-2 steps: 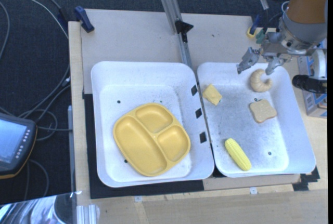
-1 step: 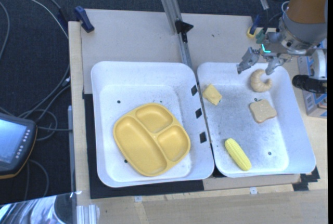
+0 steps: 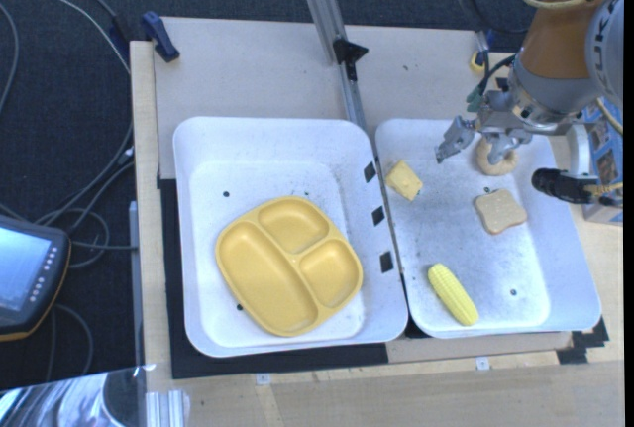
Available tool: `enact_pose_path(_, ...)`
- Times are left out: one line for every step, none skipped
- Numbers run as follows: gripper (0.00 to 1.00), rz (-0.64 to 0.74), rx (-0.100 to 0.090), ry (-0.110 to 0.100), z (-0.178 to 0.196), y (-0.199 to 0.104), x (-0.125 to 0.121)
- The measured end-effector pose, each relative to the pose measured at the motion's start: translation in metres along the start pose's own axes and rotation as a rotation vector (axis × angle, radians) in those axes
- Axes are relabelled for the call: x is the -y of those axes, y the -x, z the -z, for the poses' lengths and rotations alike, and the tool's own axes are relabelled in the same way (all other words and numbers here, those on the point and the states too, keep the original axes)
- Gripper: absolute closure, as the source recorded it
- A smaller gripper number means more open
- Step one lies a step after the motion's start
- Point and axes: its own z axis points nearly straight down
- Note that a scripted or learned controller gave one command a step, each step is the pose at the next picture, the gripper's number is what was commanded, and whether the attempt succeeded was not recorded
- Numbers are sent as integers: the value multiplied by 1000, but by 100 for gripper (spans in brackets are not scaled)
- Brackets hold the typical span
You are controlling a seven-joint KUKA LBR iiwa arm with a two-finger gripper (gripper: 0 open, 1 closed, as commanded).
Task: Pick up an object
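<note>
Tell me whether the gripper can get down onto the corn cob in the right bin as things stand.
Probably yes. The corn cob lies alone on the bin floor, apart from the toast slice and cheese chunk; nothing lies over it. The gripper hangs over the same bin's far end.

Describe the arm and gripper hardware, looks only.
One arm, entering from the right: a rounded orange band above a grey wrist section. A yellow cable loops over its top, with dark cabling running alongside. The gripper is a compact grey metal assembly ending in slim grey fingers. No legible markings.
</note>
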Motion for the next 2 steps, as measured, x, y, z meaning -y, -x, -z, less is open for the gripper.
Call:
enact_pose_path(0, -1, 0, 1, -44, 5, 1)
enact_pose_path(0, 0, 0, 0, -97, 5, 2)
